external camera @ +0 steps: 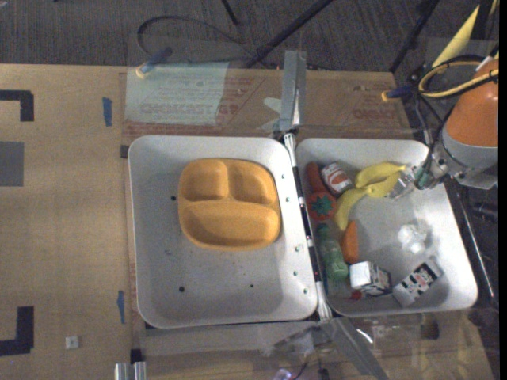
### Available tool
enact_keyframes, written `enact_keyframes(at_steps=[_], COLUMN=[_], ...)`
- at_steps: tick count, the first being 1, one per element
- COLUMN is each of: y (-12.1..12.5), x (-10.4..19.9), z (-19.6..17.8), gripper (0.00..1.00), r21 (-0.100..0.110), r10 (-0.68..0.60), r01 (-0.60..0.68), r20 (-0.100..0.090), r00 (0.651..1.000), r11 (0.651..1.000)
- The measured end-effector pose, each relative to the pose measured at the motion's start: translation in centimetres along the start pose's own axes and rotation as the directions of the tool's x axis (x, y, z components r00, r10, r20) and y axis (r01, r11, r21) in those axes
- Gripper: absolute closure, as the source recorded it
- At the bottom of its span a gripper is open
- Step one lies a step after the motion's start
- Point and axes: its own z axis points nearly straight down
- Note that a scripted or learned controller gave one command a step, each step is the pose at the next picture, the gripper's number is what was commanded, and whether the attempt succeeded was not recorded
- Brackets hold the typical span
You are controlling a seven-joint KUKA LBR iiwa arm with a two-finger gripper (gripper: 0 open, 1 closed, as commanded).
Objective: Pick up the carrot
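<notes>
Carrot (349, 241): right bin (444, 220), left part, lying just below banana (366, 188), above green item (336, 261). Gripper (404, 183): near banana's right end, finger state cannot be told. Left bin (150, 236): orange tray (229, 203).

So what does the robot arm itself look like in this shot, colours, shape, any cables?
The arm enters from the right: a rounded, bulbous link with a broad orange band over a grey collar. It narrows toward a small, pale metallic gripper that is too blurred to show detail. Behind the arm, a yellow cable loops beside darker cables. No markings or labels can be made out on the arm.
</notes>
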Motion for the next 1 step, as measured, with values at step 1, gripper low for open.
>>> enact_keyframes(at_steps=[1], y=[-3.19], x=[2.82], z=[-22.08], gripper=[1.0], r21=[0.005], r10=[-0.124], r01=[0.124], r20=[-0.001], r00=[0.992], r11=[0.992])
